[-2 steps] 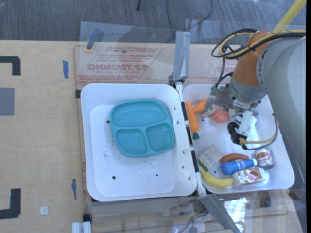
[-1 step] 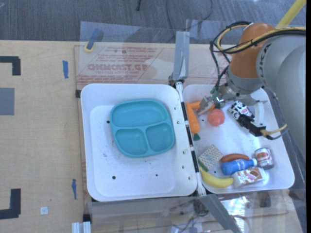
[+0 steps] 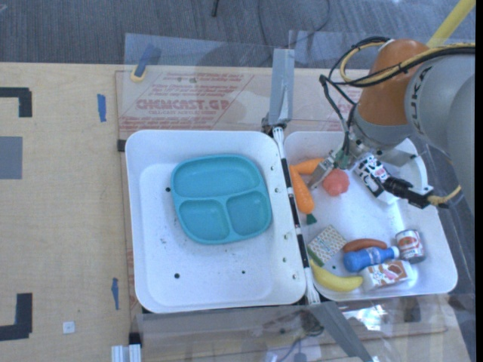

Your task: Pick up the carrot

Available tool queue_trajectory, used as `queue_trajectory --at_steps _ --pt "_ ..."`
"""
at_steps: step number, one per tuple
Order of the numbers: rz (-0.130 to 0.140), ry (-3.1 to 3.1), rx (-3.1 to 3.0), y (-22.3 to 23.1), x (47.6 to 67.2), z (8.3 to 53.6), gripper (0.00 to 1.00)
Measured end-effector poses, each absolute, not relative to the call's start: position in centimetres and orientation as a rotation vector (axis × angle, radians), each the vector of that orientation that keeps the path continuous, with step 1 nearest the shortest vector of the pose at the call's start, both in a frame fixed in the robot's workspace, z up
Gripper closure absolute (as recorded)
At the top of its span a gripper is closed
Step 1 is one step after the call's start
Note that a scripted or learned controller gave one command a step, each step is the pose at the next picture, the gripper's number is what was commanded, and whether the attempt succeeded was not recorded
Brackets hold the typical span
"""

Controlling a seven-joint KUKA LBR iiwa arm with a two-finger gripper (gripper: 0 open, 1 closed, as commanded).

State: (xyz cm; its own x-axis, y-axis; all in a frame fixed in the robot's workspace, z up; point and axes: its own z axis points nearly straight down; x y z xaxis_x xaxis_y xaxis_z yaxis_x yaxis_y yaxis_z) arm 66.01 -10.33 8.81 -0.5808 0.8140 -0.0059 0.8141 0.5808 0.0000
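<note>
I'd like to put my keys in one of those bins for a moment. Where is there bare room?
Left bin: bare floor below and left of the blue divided plate. Right bin: one bare patch between the tomato and the sausage. Its lower edge is crowded with banana, blue bottle and can; the gripper hovers by the carrot.

Arm (image 3: 445, 89) cut by right edge; tool (image 3: 326, 170) fingers too blurred to judge.
</note>
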Motion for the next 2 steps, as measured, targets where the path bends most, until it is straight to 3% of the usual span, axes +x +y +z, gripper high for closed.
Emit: queue_trajectory --at_steps 1,2 --pt "0.005 2.919 1.142 -10.2 57.3 8.9 0.0" --pt "0.004 2.954 1.04 -9.6 64.2 8.9 0.0"
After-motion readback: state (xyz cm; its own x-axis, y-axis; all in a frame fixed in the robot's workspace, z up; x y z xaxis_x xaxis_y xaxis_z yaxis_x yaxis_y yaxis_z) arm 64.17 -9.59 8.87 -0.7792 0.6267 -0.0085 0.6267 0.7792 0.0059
